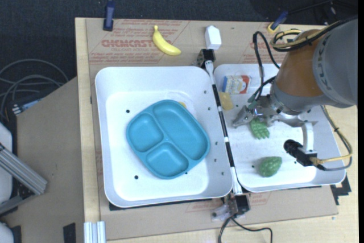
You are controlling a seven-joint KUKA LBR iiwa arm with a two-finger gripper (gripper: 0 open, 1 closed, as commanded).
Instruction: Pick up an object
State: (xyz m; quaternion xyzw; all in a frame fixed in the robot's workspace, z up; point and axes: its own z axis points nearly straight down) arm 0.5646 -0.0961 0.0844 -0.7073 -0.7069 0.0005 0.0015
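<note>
The object nearest the pincer [250,114] was a small green toy [260,129] with a lobed, hand-like outline, lying on the floor of the right bin [242,151] just below and to the right of the fingertips. The pincer's metal fingers reached down and leftward from the wrist toward the bin's left half; whether they were spread or closed could not be told from this slanted view, and nothing could be seen held between them. A second green thing, a rounded bumpy lump [268,165], sat nearer the front wall of the same bin, well apart from the pincer. At the back of that bin lay a flat packet with red, white and blue print [235,84], and just in front of it, close to the dividing wall, a small yellowish piece [226,101]. The arm [318,71], grey with an orange band, came in from the right and covered the bin's back right corner. The left bin [108,116] held a blue divided plate [166,138] with three compartments, lying flat near its middle. Behind the bins, on the cardboard-topped counter [91,179], a yellow banana [165,42] lay beside a small white block [213,36].
</note>
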